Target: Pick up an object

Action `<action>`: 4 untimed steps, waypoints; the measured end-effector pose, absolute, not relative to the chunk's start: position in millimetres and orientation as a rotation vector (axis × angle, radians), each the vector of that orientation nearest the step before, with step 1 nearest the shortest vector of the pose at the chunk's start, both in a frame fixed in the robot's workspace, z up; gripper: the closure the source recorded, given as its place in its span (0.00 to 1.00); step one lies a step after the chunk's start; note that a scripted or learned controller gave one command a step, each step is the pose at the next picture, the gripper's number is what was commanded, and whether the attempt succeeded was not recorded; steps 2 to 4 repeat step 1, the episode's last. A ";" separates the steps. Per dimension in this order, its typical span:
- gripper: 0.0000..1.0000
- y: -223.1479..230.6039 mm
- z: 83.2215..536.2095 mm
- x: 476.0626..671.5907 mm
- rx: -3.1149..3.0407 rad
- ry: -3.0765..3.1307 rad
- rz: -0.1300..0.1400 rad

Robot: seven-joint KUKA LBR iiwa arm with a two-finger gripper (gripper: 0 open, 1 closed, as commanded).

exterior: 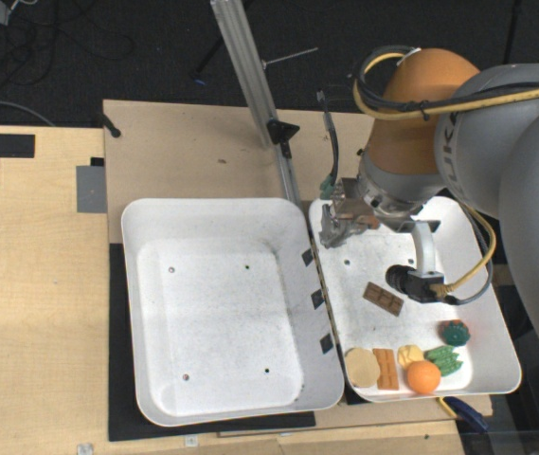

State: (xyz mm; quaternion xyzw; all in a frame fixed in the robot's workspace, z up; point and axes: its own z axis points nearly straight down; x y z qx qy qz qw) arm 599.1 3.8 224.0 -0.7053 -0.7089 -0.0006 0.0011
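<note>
We note pincer [333,227] low at right bin's [482,373] far-left corner, can't tell open/closed; food toys [404,366] bunched at near edge, prob. needs repositioning

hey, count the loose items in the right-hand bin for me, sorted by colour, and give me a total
Brown: 1, flat bar
Tan or cream: 2, round piece and small yellowish piece
Orange: 2, slab and ball
Green: 2, round piece and leafy piece
Total: 7
</note>
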 end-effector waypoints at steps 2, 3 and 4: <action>1.00 61.9 228.5 613.5 -2.214 -2.225 -0.001; 1.00 61.9 228.5 613.5 -2.214 -2.225 -0.001; 1.00 61.9 228.5 613.5 -2.214 -2.225 -0.001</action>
